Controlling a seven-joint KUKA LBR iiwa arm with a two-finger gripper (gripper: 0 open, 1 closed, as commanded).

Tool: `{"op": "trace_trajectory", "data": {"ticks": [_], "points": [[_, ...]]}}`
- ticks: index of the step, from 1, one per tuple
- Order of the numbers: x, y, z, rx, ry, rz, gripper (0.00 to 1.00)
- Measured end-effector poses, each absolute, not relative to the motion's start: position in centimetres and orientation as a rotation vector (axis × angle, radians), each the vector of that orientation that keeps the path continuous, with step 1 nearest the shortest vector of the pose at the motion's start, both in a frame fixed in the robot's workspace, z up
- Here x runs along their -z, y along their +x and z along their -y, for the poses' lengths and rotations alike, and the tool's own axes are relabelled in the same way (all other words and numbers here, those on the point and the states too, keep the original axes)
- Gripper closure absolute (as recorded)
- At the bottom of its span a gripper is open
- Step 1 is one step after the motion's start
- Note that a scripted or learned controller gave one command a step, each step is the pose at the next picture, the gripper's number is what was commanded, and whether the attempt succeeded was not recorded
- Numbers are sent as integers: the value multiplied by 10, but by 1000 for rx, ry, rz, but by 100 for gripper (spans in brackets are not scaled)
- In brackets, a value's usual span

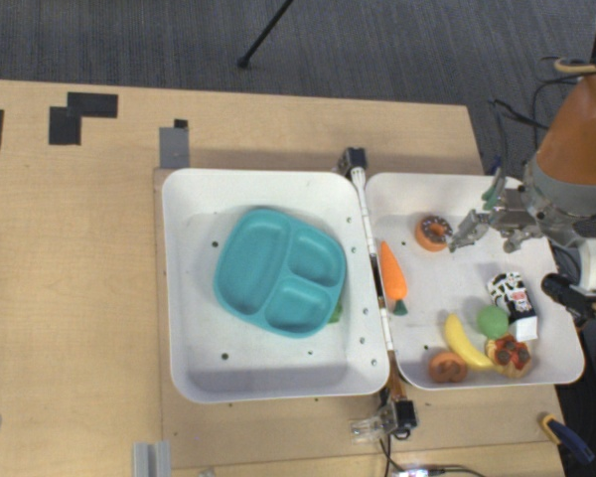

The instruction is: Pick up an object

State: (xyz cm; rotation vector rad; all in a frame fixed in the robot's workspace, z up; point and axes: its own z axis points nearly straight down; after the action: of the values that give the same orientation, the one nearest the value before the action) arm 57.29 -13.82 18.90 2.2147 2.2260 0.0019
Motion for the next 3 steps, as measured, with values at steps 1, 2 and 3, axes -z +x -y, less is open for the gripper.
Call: {"op": "trace_trajectory", "data": {"ticks": [1,2,3], "points": [[-115,544,190,-10,2241,-2180,0],[-107,532,199,-16,1983,-2396,0],[-122,535,202,-17,1971,-2382,100]]}}
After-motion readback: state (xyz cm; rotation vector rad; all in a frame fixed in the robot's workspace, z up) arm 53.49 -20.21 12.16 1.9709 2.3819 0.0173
